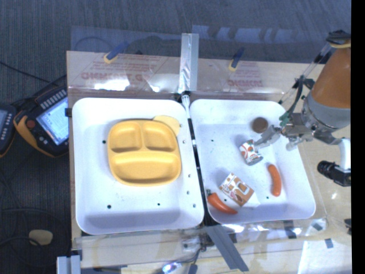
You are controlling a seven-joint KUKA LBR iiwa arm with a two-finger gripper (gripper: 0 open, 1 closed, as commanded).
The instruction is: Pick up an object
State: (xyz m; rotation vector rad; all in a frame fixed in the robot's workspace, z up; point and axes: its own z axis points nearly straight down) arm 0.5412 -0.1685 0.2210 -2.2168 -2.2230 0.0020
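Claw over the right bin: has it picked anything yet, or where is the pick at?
Nothing looks picked. The claw sits low over the right bin, beside the small red-and-white carton and near the brown disc; I can't tell if it touches either. The two sausages and the patterned carton lie on the bin floor. The yellow tray sits in the left bin. Grasp and lift remain.

Dark grey carpet (171, 10) is covering the floor from nine o'clock round to two o'clock. A pale wooden bench (85, 67) is filling the middle, with clear plastic sheeting (137, 76) lying across its far edge at twelve o'clock and catching glare. At nine o'clock an orange-and-black control pendant (43, 121) is resting on the carpet, black cables (14, 181) trailing near it toward seven o'clock.
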